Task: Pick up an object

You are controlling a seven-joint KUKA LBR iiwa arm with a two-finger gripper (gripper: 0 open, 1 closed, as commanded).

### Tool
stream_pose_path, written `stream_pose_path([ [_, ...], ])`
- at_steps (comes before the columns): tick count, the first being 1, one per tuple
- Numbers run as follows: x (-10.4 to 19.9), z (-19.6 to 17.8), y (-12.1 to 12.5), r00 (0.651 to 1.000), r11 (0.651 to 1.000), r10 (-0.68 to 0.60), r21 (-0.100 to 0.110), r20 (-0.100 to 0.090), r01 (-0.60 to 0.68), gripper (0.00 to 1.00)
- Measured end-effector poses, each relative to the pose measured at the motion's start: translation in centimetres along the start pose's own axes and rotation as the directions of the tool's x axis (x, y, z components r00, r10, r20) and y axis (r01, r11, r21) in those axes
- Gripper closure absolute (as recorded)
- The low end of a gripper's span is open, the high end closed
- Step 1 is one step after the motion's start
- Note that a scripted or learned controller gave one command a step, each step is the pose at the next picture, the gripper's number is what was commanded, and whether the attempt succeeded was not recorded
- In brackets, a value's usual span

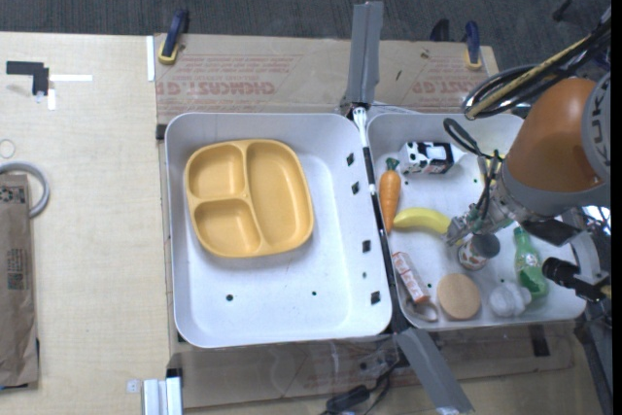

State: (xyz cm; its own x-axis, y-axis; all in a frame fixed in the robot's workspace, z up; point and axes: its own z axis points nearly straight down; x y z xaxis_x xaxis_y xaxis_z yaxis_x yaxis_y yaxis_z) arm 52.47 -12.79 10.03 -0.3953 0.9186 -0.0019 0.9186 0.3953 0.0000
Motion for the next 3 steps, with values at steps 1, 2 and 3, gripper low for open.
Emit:
stream_pose_path([
  [1,0.0,0.0,0.0,1.0,1.0,-0.001,0.0,0.0,0.001,0.0],
  [2,-0.1,-0.9,0.0,1.0,1.0,0.004,0.0,0.001,-0.004,1.0],
  [3,6.2,-11.1,5.1,0.999,0.999,0.048,0.0,-0.001,-0.048,1.0],
])
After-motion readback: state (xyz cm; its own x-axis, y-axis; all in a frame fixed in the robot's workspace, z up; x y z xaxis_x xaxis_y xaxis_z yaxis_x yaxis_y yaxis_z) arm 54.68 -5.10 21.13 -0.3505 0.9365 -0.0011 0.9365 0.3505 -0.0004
